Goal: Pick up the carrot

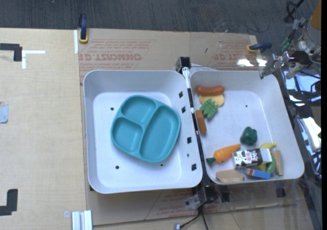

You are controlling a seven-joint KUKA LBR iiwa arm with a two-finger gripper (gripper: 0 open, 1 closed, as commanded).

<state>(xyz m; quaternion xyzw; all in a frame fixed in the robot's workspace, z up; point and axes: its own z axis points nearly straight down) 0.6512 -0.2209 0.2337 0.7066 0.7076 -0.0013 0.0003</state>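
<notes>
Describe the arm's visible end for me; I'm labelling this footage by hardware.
At the view's upper right, a small silvery metal pincer with thin prongs sits on a grey wrist with an orange band. Dark cables loop around it. No markings are legible.

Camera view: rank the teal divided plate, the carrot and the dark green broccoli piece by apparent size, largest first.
1. Teal divided plate
2. Carrot
3. Dark green broccoli piece, somewhat smaller than the carrot

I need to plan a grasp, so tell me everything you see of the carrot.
The carrot is a small orange toy, plastic-looking, with a green leafy tip at its left end. It lies on the floor of the right bin, toward the near side, slanting up to the right. Its thick end sits close to a small white carton; contact is unclear.
</notes>
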